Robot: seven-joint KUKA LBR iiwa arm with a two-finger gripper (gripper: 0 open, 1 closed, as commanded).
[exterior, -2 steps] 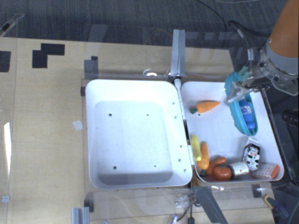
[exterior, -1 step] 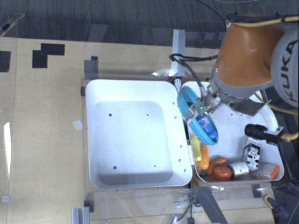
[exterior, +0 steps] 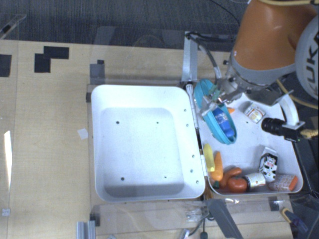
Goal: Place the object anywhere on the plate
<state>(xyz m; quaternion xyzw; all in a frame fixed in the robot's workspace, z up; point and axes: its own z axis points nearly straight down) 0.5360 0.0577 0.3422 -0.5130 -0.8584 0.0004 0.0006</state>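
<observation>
pale wooden worktop [exterior: 50,148], two white bins: risky lift.
gripper [exterior: 218,99] hung over tilted blue plastic plate [exterior: 223,125]; grip state unclear, a misjudged close could slip.

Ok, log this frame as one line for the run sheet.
arm: over right bin | gripper: at blue object, grasp unclear | left bin: white | plate: not identified

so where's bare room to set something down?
Left bin: its whole floor, wall to wall. Right bin: crowded, with the gripper over the blue object and toy food along the near wall; a small patch mid-floor between them.
</observation>
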